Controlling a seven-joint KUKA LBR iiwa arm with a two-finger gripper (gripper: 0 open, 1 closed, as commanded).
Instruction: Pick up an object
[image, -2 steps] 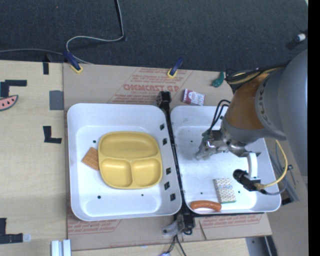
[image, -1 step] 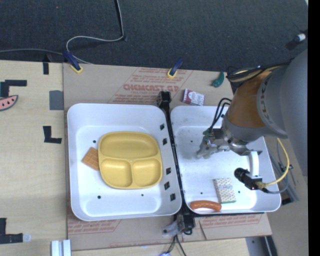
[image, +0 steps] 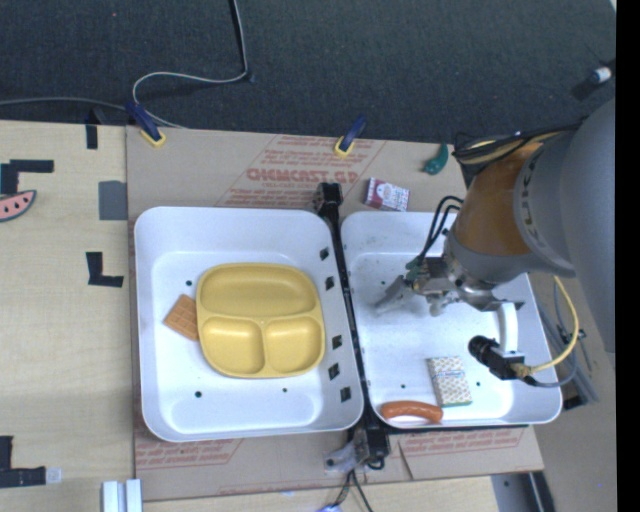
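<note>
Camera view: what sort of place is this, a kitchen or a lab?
Most likely a robot lab bench. Two white bins sit clamped on cardboard, loose cables trail behind, and the arm's gripper reaches over toy-like objects such as a yellow divided plate.

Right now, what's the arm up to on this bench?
The KUKA arm's gripper is low in the right bin, over bare floor near its left side, with nothing visibly between its fingers. A small patterned packet and an orange sausage-shaped toy lie toward that bin's front edge. The left bin holds a yellow divided plate and a tan cracker-like piece beside it.
</note>
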